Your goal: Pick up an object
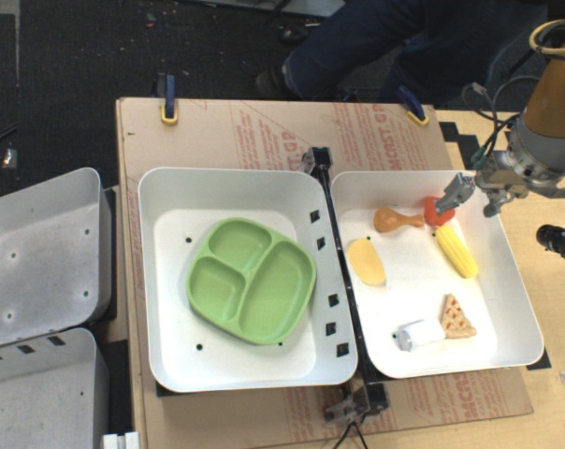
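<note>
From the overhead camera view, two shallow white plastic bins with rounded corners sit side by side on a brown cardboard sheet (264, 129) printed with red lettering and held by a yellow-and-blue clamp (169, 101) at its far edge. The left bin (170, 344) holds a glossy green plastic divided plate (253, 280), oval-cornered with three smooth recessed sections, lying flat and slightly turned. The right bin (507, 344) holds small toy foods: a tan drumstick-shaped piece (397, 219) near the far wall, a small red rounded object (438, 211) just beside it, a ridged yellow corn cob (456, 251) slanting below the red piece, a smooth pale-yellow oval piece (366, 262) near the divider, a triangular orange pizza slice (457, 318) with darker spots, and a short white cylinder (419, 334) touching the slice's left side. The grey metal gripper (482, 195) hangs over the far right corner of the right bin, its fingers (456, 193) spread apart with nothing between them; one finger tip lies just above the red object. An orange band (550, 101) wraps the arm above the wrist, with black cables looping beside it.
</note>
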You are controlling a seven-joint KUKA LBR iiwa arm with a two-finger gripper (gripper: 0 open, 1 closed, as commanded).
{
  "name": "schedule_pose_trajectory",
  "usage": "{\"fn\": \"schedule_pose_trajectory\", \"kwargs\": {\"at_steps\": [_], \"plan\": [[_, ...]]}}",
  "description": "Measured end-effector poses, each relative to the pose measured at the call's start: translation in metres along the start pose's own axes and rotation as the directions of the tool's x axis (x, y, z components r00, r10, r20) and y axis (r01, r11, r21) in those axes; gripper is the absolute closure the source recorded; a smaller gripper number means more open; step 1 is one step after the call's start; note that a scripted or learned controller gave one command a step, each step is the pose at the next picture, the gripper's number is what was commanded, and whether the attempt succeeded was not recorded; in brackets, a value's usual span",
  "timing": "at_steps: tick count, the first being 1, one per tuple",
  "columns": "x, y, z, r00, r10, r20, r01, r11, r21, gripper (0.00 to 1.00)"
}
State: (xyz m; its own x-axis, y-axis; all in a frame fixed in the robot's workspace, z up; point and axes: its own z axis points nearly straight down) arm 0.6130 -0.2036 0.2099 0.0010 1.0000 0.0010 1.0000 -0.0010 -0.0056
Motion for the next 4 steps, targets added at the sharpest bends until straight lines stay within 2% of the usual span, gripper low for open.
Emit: {"fn": "schedule_pose_trajectory", "kwargs": {"at_steps": [2,3,4], "plan": [[0.015,-0.004,0.098,1.000,-0.001,0.002,0.001,1.000,-0.008,0.00],[0.015,-0.004,0.088,1.000,-0.001,0.003,0.001,1.000,-0.008,1.00],[0.015,-0.004,0.023,1.000,-0.003,0.004,0.003,1.000,-0.014,1.00]]}}
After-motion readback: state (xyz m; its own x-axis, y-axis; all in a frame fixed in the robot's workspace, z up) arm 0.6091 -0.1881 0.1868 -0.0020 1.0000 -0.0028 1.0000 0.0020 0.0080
